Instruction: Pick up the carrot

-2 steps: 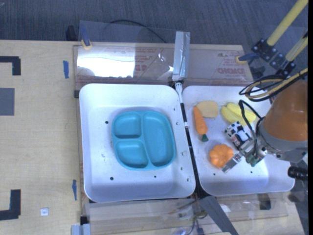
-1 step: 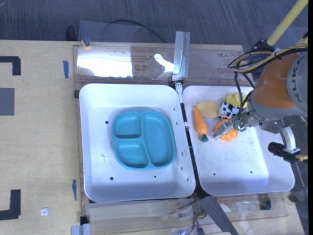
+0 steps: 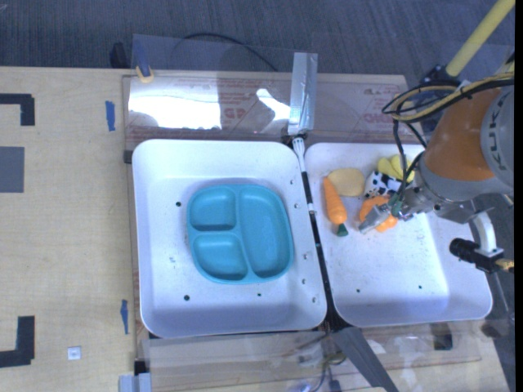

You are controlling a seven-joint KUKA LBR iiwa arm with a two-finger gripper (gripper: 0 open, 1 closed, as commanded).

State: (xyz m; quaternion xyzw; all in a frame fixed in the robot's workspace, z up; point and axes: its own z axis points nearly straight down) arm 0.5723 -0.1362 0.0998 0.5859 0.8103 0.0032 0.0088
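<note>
Light wood surface (image 3: 65,219), two white bins side by side. Left bin (image 3: 155,170): one blue three-compartment plate (image 3: 241,233), centred. Right bin (image 3: 425,288): one carrot (image 3: 333,204) near left wall, far half, lying free, green tip toward near edge. Beside it one pale yellow piece (image 3: 350,181), one black-and-white toy (image 3: 377,184), one yellow item (image 3: 395,167) at far edge. Gripper (image 3: 381,216) low just right of carrot, fingers around small orange piece (image 3: 371,207); open or closed: cannot tell.

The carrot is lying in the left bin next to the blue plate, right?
Not quite. The camera view shows the carrot lying in the right bin, near its left wall. The blue plate sits in the left bin.
</note>
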